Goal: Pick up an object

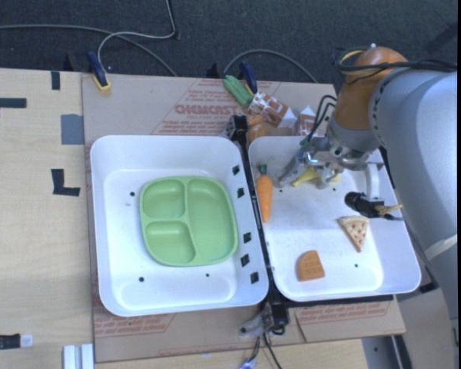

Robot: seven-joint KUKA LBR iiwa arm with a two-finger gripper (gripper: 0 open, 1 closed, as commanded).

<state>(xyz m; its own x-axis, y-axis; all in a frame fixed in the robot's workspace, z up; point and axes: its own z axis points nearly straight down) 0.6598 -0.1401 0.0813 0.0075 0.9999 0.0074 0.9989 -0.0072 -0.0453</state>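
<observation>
My gripper is low over the far part of the right bin, reaching in from the right. A yellow object lies right under it, partly hidden by the gripper; whether it is held is unclear. An orange carrot lies along the bin's left wall, just left of the gripper. A pizza-slice toy lies to the right, and an orange-brown bread-like piece sits near the front.
The left bin holds a green divided plate. Small cartons and a green object lie on the cardboard behind the bins. The arm's grey body covers the right side.
</observation>
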